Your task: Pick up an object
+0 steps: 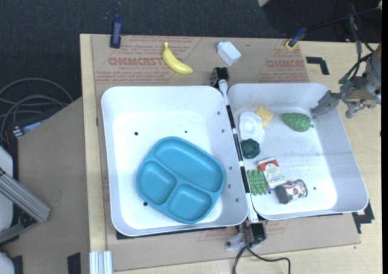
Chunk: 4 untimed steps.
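We see bench (151, 60): two bins (121, 121) (345, 163) mid-surface; banana (175, 60), white block (229, 53) near far edge.

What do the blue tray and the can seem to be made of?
Blue tray: probably plastic, smooth with a dull sheen, one even colour and moulded compartments. Can: possibly metal with a printed label, cylinder shape; too small to be certain.
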Available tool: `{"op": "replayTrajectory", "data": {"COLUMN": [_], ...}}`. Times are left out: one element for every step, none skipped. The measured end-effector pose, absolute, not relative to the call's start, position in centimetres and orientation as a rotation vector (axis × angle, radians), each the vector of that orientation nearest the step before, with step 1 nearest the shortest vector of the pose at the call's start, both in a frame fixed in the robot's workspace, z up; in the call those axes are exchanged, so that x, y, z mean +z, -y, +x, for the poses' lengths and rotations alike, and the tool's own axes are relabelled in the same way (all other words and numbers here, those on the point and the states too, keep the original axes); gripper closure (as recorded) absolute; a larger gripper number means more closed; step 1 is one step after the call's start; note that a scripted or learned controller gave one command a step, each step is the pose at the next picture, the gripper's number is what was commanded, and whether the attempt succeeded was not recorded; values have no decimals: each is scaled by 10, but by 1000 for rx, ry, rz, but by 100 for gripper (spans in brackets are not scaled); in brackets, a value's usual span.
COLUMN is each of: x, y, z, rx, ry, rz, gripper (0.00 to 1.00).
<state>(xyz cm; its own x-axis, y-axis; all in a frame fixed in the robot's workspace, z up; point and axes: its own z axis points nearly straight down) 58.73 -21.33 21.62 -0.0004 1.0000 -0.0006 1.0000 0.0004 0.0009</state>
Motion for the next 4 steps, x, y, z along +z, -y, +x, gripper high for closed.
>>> {"op": "replayTrajectory", "data": {"x": [144, 124, 106, 134], "y": [192, 156, 162, 159], "z": [624, 629, 631, 575], "rx": [-2, 0, 8, -1], "ry": [-2226, -2225, -2209, -2222], "rz": [2222, 2222, 2209, 2223], "gripper": [0, 0, 0, 0]}}
